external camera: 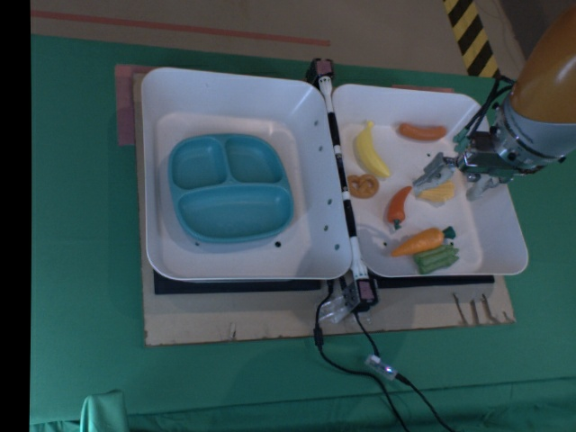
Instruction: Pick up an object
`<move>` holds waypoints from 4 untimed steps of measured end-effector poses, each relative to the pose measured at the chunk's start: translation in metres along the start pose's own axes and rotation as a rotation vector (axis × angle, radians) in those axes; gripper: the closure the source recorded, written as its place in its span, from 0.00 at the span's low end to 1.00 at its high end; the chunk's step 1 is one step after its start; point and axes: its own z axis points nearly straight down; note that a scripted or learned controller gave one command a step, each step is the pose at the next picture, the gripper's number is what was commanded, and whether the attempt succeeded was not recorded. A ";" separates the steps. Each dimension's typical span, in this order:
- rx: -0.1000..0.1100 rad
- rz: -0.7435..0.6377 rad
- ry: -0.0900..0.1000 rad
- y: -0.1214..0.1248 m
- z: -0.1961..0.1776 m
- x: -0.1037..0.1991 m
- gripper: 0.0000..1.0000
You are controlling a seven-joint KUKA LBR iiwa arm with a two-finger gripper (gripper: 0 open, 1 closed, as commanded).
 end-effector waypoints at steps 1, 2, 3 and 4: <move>-0.001 0.000 0.000 0.034 0.092 0.017 0.00; -0.005 0.003 -0.002 0.035 0.082 0.016 1.00; -0.005 0.003 -0.002 0.035 0.082 0.016 0.00; -0.011 0.000 -0.001 0.030 0.125 -0.006 0.00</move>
